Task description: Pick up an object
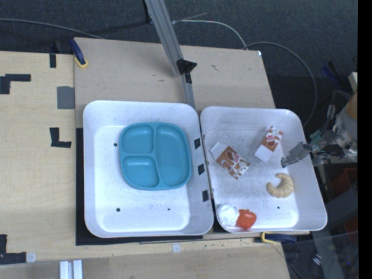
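The right bin (308,214) holds a small white and red carton (269,145), a brown patterned packet (232,161), a tan croissant (281,185) and a red and white item (239,217) at its front edge. My gripper (295,155) reaches in over the bin's right rim. It hangs just right of the carton and above the croissant, with nothing seen in its grasp.
The left bin (99,214) carries a blue divided plate (156,156). A metal pole (168,34) slants down to the junction of the two bins at the back. Cables run across the dark floor behind the bench.
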